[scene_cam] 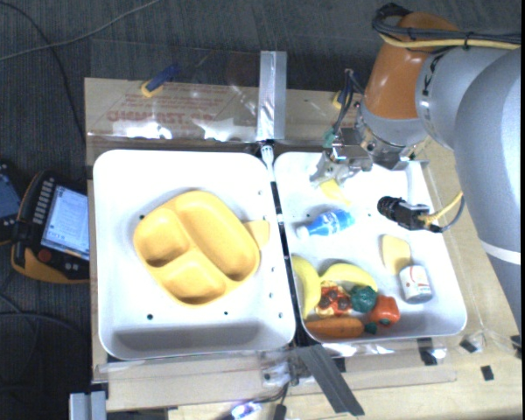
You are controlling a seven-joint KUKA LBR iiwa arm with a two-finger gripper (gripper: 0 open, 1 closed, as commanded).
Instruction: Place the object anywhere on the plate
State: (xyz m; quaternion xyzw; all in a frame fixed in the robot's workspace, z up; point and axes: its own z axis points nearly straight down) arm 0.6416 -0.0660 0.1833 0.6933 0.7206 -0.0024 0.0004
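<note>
A yellow divided plate [197, 248] lies in the left bin [122, 322]. My gripper [339, 170] is low over the far end of the right bin [446, 313], its fingers spread open. A small pale yellow piece [332, 187] lies on the bin floor right under the fingertips, and nothing is visibly clamped between them. A blue and white bottle [325, 223] lies on its side just in front of the gripper.
The near end of the right bin holds bananas [332, 278], a pizza slice [332, 301], a red pepper [384, 311], a small can [415, 283] and a pale wedge [395, 250]. A thin yellow slice [259, 231] rests beside the plate. The black wrist fitting [401, 210] overhangs the bin.
</note>
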